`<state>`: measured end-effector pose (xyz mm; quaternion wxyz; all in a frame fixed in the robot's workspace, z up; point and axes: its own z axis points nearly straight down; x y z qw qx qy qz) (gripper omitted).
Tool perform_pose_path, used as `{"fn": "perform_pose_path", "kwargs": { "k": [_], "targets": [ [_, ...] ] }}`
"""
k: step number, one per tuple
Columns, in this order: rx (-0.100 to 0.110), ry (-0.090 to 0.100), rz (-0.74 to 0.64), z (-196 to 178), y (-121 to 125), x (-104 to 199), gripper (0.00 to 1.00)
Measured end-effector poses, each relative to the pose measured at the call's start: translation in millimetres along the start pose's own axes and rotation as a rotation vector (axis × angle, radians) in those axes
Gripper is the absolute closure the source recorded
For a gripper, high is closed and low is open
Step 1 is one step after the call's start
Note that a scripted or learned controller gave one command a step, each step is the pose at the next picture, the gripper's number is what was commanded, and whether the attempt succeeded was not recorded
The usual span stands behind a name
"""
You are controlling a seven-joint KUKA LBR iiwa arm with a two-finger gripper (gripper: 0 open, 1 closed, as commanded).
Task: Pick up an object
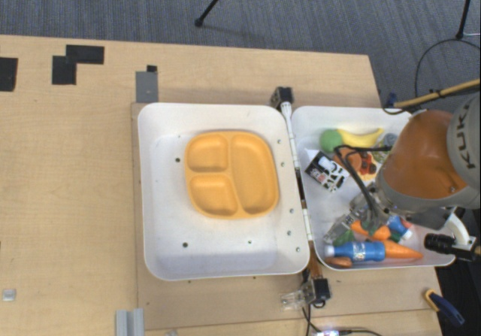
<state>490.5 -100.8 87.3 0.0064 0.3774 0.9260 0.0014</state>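
Observation:
My gripper reaches down into the right bin, low over a pile at its front. That pile holds a blue bottle, an orange carrot and a small green piece. The gripper's tip sits just above the bottle and carrot, among the clutter. Further back in the same bin lie a black and white box, a green ball-like object and a yellow banana. The arm's orange band covers the bin's right part.
The left bin holds an orange divided plate. A ridge with a black clamp separates the two bins. Black patches mark the bench's back left. Cables and a clip lie at the front edge.

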Motion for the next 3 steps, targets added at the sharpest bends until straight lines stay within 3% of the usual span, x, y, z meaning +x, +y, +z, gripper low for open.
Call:
{"fn": "perform_pose_path", "kwargs": {
  "k": [1, 2, 3],
  "targets": [
    [-0.004, -0.004, 0.001, -11.2, 2.0, -1.2, 1.0],
    [-0.002, -0.003, -0.437, -1.3, 1.2, -0.5, 1.0],
    [-0.005, -0.008, -0.434, -12.0, 3.2, -1.6, 1.0]
  ]
}}
